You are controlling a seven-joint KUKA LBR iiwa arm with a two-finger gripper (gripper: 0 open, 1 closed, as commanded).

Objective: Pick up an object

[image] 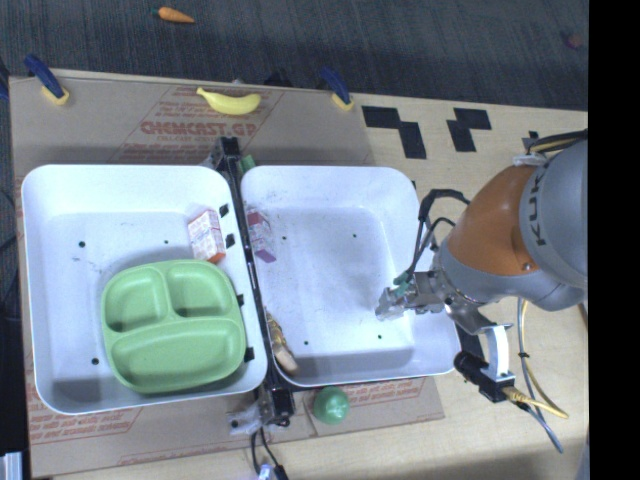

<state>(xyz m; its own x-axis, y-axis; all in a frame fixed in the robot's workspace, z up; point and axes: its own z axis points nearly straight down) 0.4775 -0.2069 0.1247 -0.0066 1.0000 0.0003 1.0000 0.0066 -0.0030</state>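
My gripper (396, 302) hangs low over the right side of the right bin (330, 183), close to its right wall, with nothing visible in it. The nearest objects lie far to its left: a small pink and white packet (258, 233) against the bin's left wall, and a tan object (281, 353) in the near left corner. In the left bin (60, 193) a green divided plate (175, 323) fills the near half. A small red and white carton (205, 235) lies just behind the plate.
A green ball (331, 404) rests on the cardboard in front of the right bin. A yellow banana (230, 100) lies behind the bins between blue clamps (336, 85). The orange-banded arm (500, 233) overhangs the right bin's right rim, with cables trailing below it.
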